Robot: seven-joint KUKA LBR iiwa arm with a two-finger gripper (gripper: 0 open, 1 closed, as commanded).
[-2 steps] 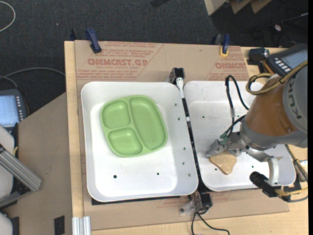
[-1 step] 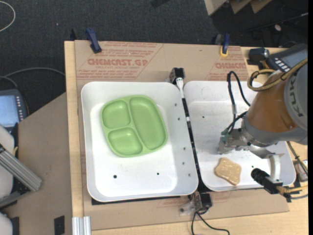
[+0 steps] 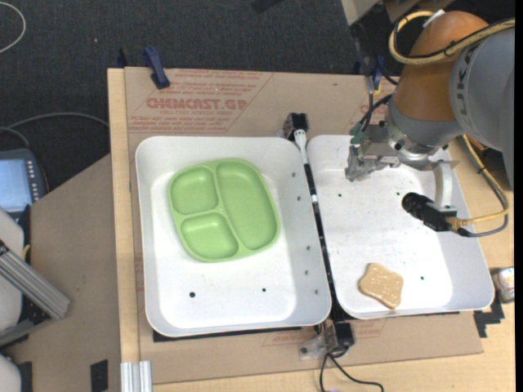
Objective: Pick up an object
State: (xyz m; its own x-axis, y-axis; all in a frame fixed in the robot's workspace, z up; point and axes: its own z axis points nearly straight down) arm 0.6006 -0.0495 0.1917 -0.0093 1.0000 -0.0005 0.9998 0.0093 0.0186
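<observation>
Gripper (image 3: 357,168) hangs over the far left of the right bin (image 3: 392,223). Jaws apart or together? Can't tell from here. The tan bread slice (image 3: 382,285) lies flat near the bin's near edge, well apart. It looks light, thin and stiffish, so pinch across its edges.

Arm (image 3: 458,64) cut off by top and right edges. It covers far right corner of right bin (image 3: 384,235) and upper part of gripper (image 3: 357,172). Dark specks (image 3: 264,289) on bin floors too small to tell, possibly holes. Small print on board (image 3: 270,96) unreadable. Screen (image 3: 12,182) cropped at left edge. Pale object (image 3: 507,282) cut off at right edge.
</observation>
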